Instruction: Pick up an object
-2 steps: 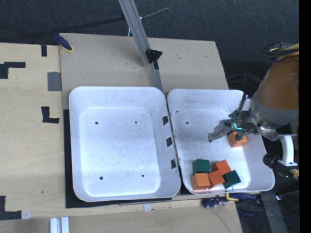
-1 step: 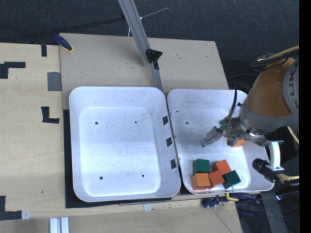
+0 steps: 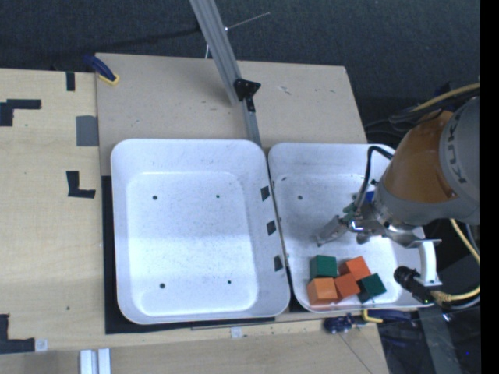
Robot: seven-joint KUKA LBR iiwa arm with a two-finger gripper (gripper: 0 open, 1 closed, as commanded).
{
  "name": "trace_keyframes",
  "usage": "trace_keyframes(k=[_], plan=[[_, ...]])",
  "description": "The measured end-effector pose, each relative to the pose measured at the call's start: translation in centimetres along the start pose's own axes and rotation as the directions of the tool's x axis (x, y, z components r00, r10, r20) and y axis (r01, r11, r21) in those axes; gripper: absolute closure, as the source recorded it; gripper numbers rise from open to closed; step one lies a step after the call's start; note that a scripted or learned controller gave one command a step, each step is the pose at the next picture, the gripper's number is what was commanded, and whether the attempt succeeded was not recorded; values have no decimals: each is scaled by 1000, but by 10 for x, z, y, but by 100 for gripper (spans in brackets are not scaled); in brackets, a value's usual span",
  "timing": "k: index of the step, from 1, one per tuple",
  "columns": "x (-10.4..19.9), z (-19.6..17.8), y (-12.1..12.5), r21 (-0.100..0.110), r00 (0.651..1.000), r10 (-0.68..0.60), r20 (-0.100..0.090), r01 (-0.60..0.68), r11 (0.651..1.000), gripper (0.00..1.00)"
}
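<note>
We see the gripper [image 3: 337, 231] low in the right bin [image 3: 312, 166], fingers spread with nothing between them. Just below it sit four blocks huddled in the near corner: two green [image 3: 323, 267], two orange [image 3: 321, 290]. They are cubes, without a long axis.

The arm [image 3: 437, 170] is grey with a broad orange band above the wrist. A dark cable [image 3: 373, 166] loops beside it. The tool [image 3: 343, 228] is grey metal.
</note>
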State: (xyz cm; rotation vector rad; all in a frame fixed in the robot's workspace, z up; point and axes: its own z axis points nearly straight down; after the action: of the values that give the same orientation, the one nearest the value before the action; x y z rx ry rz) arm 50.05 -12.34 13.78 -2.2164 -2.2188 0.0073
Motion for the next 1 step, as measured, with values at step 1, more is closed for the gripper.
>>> trace_keyframes(k=[1], plan=[[0,48,-1,-4,1000,0,1,0,1000,0]])
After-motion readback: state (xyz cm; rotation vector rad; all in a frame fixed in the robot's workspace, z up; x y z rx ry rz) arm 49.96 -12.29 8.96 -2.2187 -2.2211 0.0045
